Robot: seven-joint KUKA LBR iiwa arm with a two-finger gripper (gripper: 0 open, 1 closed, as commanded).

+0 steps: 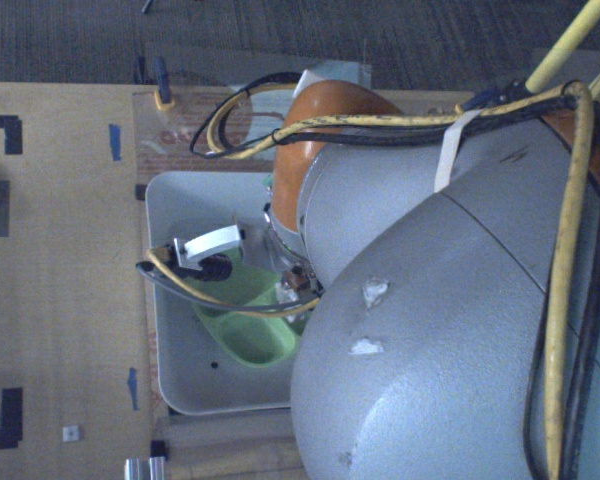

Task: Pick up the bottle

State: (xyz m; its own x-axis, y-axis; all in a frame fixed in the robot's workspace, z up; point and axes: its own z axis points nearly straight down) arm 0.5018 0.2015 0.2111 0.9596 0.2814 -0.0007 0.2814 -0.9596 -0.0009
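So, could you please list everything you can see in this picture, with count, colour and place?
Bin: one in sight, white, left of centre on the bench.
Bowl-like object: one, light green, inside the bin, partly under the arm.
Bench: one, tan, with black corner marks and blue tape strips, left side.
Floor: dark grey carpet, along the top.
Cables: yellow and black, draped over the arm and looping into the bin.
Arm: one, grey with an orange band, reaching in from the right over the bin.
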